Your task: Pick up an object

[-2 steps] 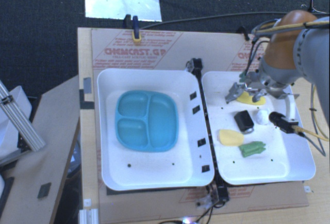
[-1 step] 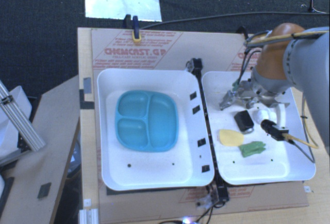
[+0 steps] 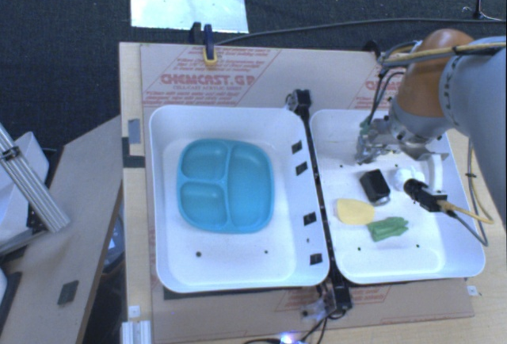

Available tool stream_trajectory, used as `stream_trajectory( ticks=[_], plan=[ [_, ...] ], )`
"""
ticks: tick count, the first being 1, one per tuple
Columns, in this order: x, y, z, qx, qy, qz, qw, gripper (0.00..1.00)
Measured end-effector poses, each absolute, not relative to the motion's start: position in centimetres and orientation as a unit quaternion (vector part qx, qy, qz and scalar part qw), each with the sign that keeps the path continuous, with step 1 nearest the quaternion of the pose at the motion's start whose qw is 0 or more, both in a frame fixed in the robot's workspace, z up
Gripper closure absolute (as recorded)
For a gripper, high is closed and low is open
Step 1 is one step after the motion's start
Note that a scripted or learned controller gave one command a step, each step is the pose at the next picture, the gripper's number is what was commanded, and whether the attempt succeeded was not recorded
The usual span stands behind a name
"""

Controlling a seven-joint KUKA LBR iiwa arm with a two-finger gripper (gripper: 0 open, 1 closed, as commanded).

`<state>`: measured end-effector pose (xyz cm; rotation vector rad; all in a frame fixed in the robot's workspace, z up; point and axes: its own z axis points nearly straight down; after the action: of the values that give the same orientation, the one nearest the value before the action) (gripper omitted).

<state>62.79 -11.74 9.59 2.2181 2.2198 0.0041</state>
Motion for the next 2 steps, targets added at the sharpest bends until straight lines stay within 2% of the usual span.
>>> stream_trajectory(
  ticks=[2],
  plan=[
    [63.2,-10.8,20.0,0.705,0.709,0.0025,0.003,1.0]
  ],
)
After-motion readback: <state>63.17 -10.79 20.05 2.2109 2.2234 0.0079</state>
